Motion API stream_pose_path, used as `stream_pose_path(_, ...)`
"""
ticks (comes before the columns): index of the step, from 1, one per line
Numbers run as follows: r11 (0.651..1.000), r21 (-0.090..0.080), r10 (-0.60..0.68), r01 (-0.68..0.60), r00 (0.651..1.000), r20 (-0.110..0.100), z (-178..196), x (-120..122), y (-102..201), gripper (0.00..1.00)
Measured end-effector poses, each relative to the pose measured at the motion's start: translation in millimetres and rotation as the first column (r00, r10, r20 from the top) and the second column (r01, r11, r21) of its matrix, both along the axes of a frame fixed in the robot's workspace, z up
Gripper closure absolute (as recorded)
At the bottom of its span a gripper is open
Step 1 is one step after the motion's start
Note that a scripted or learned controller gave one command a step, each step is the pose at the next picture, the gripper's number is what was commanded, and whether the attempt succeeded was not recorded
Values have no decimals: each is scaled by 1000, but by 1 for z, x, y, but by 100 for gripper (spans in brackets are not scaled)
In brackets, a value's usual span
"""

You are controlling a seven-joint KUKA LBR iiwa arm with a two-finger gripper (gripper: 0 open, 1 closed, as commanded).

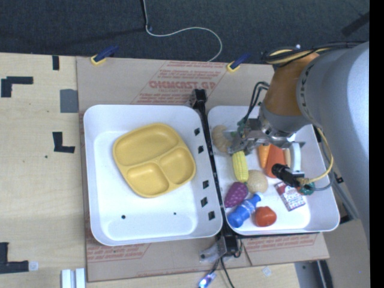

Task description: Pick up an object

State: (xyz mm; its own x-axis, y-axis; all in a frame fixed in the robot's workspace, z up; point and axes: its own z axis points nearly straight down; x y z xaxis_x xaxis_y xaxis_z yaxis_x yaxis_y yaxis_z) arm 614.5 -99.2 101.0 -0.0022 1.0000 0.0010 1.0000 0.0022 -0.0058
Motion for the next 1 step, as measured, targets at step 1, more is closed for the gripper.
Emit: stream_pose_path(1,1000,1,6,-6,1000,13,88,17,66,100)
